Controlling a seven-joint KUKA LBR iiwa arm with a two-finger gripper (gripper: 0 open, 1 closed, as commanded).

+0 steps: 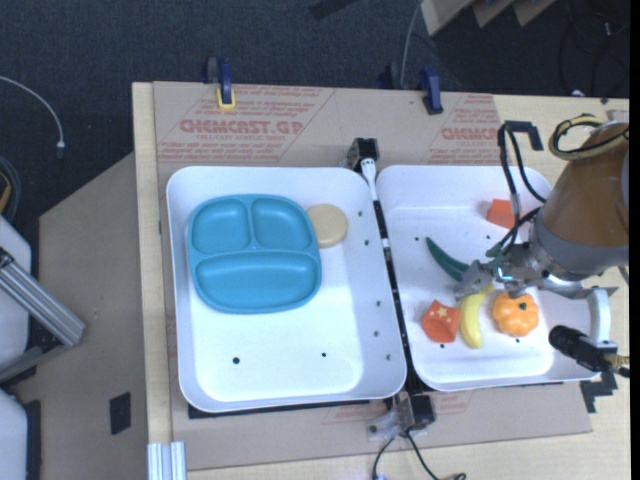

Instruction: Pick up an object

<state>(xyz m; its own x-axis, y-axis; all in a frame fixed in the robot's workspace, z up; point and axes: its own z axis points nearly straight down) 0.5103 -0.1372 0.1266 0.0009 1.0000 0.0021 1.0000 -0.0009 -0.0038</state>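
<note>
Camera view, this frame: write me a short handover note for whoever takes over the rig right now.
Gripper: low over the right bin, above the toy food; grip state unreadable.
Right bin: banana, orange pumpkin-like fruit, red piece, green pepper, small orange block.
Left bin: blue divided plate, round beige disc.
Done: nothing visibly lifted.
Left: grasp and raise one object.

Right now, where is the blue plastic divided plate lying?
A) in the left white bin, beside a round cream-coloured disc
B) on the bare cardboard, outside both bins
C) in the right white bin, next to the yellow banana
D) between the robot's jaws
A: the blue plastic divided plate lies flat in the left white bin, with the round cream-coloured disc at its upper right corner.
</note>
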